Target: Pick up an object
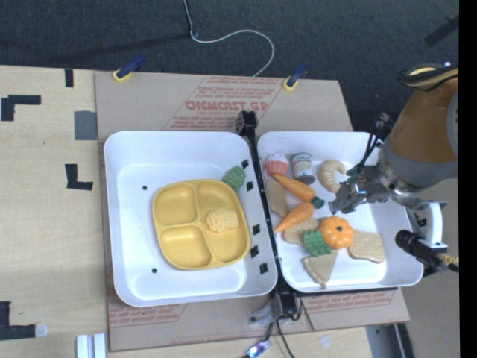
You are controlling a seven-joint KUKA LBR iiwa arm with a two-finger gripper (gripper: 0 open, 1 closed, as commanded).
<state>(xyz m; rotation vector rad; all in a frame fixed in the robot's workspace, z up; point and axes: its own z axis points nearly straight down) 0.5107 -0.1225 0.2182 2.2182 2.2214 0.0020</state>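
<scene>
A grey arm (425,136) with an orange band reaches over the worktop (45,200) and lowers its end effector (349,198) into the right bin (402,274), the landmark for everything here. Whether the end effector is open or closed cannot be told from this slanted view, and no object shows between its tips, so nothing can be called picked up.

Just left of the right bin, touching it along a shared edge, sits the left bin (127,170). It carries a yellow divided plate (179,230) with a piece of corn (222,218) resting on it and a green toy vegetable (235,176) just off the plate's far corner.

Inside the right bin the toy food crowds the half nearest the shared edge: two carrots (294,187) lie crossed near the middle, a slice of bread (367,246) rests toward the near rim, and a wedge-shaped piece (319,268) lies beside it. A small orange pumpkin (337,233) sits just below the end effector, with a croissant (329,173) and a small can (302,167) toward the far rim.

The task appears to be at the approach stage: the arm is down among the objects, closest to the pumpkin, but a secure grasp and the lift out of the bin are not yet done.
</scene>
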